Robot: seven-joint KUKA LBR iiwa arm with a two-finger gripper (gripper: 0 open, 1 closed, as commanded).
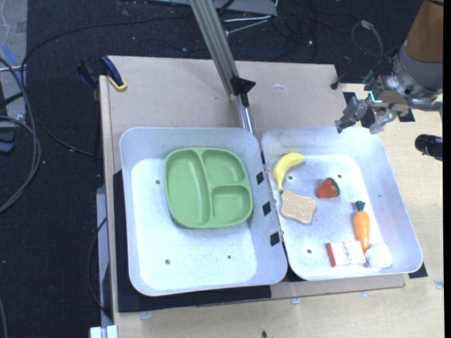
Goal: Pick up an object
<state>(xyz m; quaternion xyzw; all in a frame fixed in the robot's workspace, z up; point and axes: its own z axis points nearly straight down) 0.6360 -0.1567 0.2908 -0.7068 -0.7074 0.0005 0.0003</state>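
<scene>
Nothing is held yet: the gripper [361, 115] is seen open and empty above the right bin's [394, 196] far rim. The banana [287, 167], strawberry [328, 188], toast [297, 207] and carrot [361, 226] lie untouched in that bin; the whole pick remains.

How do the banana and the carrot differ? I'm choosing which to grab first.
The banana is yellow and curved; the carrot is orange, straight, with a green top. The banana lies near the right bin's inner edge, the carrot near its outer side. Both lie flat, apart from the gripper.
</scene>
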